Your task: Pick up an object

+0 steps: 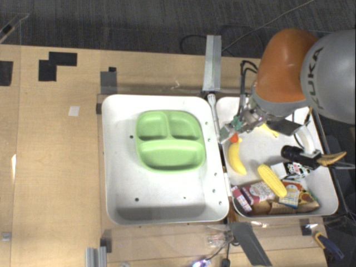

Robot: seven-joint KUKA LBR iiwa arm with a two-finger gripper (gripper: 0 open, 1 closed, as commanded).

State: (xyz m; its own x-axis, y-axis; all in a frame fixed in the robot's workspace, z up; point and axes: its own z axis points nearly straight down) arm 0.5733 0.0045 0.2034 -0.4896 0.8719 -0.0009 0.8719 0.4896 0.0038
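Even, moderately bright overhead light. Left bin (119, 149) near blown-out white, soft grey shadow along its 6 o'clock inner wall. Green tray (168, 140) casts faint shadow toward 6 o'clock. Mild glare on orange band (282, 65) and grey arm (328, 74) at 2 o'clock. Dark floor at 12 o'clock underexposed, low detail. Whole frame slightly soft, low resolution; package labels at 5 o'clock unreadable. Bench (50, 166) evenly lit.

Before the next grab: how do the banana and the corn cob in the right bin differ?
The banana is smooth and curved, lying nearly upright in the view; the corn cob is bumpy, straighter, and angled diagonally. The banana sits just below the gripper; the corn cob lies lower, against the packets. Both are yellow.
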